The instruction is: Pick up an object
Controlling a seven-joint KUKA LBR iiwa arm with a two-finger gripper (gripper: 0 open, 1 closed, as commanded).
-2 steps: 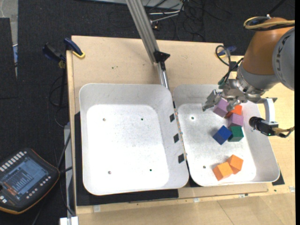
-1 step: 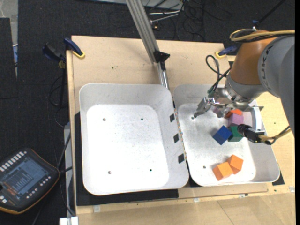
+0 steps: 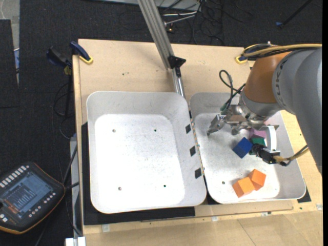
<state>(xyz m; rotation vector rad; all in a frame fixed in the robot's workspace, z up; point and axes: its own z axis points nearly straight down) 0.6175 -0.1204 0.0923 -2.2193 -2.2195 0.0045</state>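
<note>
Right bin (image 3: 215, 188): arm (image 3: 287, 76) hides pink block (image 3: 260, 135) (mostly).

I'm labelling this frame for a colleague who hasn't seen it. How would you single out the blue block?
Start at the right-hand white bin. Just below the gripper, near the bin's middle, lies the blue block. It is the only blue piece; the two orange blocks sit nearer the front rim.

No legible text or numbers anywhere, the handheld pendant's screen (image 3: 23, 195) perhaps lettered but too blurred.
</note>
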